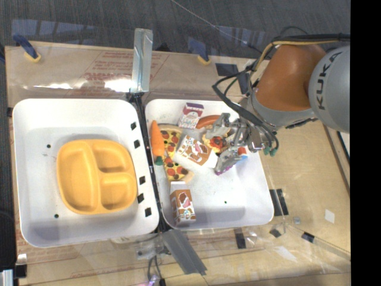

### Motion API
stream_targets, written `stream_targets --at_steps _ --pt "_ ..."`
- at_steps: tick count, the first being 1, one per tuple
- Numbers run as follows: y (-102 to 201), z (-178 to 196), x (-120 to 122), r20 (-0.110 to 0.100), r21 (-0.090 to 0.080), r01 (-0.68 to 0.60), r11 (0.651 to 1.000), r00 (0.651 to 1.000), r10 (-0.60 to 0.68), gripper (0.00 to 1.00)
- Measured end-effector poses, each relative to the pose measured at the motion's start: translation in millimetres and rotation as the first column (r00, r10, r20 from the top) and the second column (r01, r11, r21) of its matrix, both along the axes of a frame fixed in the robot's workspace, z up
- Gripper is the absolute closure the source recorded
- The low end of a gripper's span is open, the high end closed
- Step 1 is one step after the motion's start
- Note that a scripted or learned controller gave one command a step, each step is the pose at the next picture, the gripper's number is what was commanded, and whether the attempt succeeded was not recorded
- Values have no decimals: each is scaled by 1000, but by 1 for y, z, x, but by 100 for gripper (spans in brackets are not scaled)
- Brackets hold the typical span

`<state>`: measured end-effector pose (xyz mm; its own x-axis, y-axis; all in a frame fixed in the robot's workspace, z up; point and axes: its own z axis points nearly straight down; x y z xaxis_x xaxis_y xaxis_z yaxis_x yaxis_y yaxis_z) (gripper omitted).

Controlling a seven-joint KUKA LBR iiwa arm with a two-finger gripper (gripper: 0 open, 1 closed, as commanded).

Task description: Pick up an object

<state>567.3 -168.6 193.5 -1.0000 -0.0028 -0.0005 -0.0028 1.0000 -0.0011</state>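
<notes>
The landmark here is the divider (144, 154) where the two white bins meet. Left of it, the left bin (30, 177) holds a yellow sectioned tray (95, 174), lying flat near the bin's middle, well apart from the divider. Behind the divider, a strip of grey tape (141, 61) runs up across the brown worktop (77, 64).

Just right of the divider, in the right bin (256, 201), an orange carrot (156, 140) lies along the bin's left wall. Beside it a pizza slice (174, 154) lies flat, and a small carton (195, 149) rests partly on it. Toward the front of the bin, near the divider, a second small carton (183, 204) lies apart from the rest. At the back, a little box with a purple top (190, 115) sits next to a red sausage-like toy (208, 121).

Farther right of the divider, the gripper (229, 151) is down among this clutter, over a small red and purple piece (229, 159) near the carton. Whether the jaws are apart or together cannot be told, nor whether anything sits between them. The grey arm with its orange band (286, 79) reaches in from the right.
</notes>
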Motion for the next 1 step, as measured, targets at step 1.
stream_targets --at_steps 1 --pt "14 -77 17 26 -10 -131 991 991 131 0"
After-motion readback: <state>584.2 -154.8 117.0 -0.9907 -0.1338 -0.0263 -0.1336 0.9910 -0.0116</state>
